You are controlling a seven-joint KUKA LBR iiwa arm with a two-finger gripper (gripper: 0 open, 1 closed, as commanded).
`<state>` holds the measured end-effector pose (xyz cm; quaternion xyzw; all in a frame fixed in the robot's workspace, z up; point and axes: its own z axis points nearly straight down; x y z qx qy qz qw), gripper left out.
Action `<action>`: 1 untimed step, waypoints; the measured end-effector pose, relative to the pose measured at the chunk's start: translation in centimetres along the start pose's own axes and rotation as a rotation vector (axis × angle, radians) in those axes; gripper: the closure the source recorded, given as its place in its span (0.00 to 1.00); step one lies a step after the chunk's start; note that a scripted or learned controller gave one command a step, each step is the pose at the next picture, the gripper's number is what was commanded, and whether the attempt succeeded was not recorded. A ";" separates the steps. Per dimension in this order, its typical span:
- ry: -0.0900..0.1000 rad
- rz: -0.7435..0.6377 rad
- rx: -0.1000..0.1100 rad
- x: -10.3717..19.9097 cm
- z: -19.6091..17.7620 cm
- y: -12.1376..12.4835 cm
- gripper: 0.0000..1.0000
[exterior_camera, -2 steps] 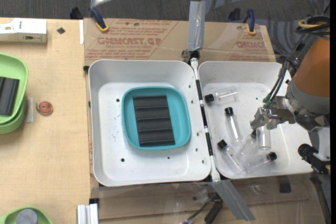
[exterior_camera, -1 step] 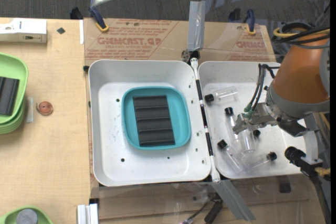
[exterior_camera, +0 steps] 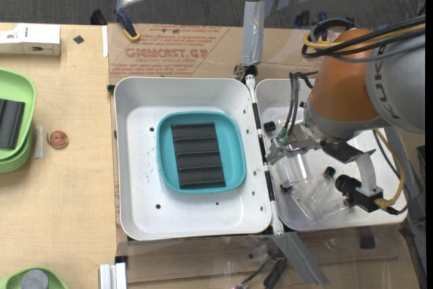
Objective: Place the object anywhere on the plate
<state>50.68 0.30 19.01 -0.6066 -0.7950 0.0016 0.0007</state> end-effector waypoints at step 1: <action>0.000 0.001 0.000 0.0 0.0 0.0 0.00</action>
